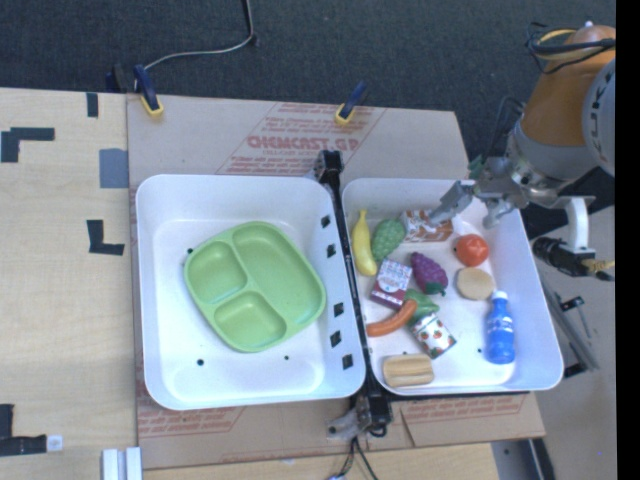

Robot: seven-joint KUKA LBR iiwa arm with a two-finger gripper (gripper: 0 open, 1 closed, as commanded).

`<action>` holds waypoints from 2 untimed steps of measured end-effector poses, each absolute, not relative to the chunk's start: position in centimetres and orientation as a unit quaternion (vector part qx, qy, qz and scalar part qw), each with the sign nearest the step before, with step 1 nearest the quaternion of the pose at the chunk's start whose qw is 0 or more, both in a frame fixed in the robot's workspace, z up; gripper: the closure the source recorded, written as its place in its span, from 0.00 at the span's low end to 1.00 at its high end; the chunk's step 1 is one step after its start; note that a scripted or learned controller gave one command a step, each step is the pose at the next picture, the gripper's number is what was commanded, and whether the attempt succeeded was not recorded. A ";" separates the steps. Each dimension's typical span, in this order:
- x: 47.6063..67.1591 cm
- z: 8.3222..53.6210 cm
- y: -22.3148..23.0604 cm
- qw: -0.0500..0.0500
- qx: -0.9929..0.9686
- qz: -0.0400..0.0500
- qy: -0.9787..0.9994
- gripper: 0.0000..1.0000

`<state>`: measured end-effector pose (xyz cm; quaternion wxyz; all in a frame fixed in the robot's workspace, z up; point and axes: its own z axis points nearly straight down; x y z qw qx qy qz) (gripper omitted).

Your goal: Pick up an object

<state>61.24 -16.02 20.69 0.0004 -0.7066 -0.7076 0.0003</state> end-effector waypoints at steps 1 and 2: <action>60.0 9.1 -16.4 0.000 -0.707 0.000 -0.707 0.00; 56.1 8.7 -13.8 -0.003 -0.707 -0.001 -0.707 0.00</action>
